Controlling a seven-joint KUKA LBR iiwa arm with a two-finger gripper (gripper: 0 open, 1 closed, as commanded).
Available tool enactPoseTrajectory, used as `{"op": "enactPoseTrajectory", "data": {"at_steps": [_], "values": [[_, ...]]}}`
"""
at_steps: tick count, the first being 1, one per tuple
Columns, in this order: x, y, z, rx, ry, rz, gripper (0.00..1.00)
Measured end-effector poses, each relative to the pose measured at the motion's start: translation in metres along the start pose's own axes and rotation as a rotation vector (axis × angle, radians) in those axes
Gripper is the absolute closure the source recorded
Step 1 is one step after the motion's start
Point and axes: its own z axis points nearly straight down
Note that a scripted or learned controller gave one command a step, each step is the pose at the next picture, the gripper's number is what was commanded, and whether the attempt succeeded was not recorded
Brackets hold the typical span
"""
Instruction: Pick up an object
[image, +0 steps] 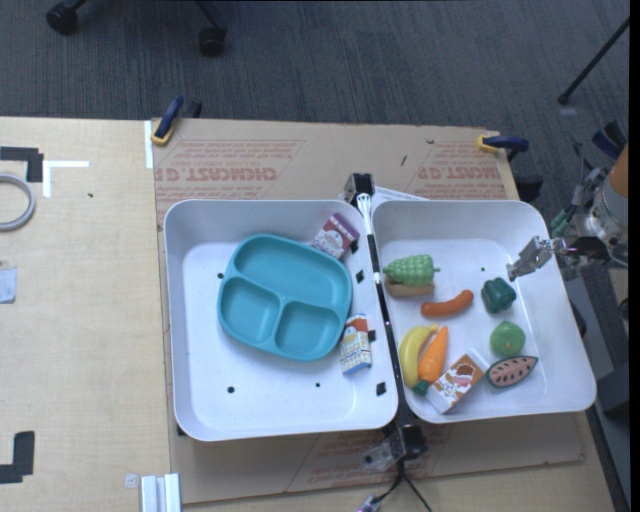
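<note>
The gripper (530, 258) hangs just above the green pepper (498, 294) in the right bin (565, 385), whether its fingers are spread cannot be told, and the pepper, judged a light, stiff, slippery plastic toy, is best pinched across its widest middle.

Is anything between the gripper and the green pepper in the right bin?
Nothing visible. The gripper sits over the right bin's right side, and the green pepper lies just below-left of it with bare bin floor between. The lime and sausage lie farther off, not in that gap.
</note>
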Motion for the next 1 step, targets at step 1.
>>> {"op": "enactPoseTrajectory", "data": {"at_steps": [1], "values": [[0.0549, 0.044, 0.1176, 0.0, 0.001, -0.272, 0.0]]}}
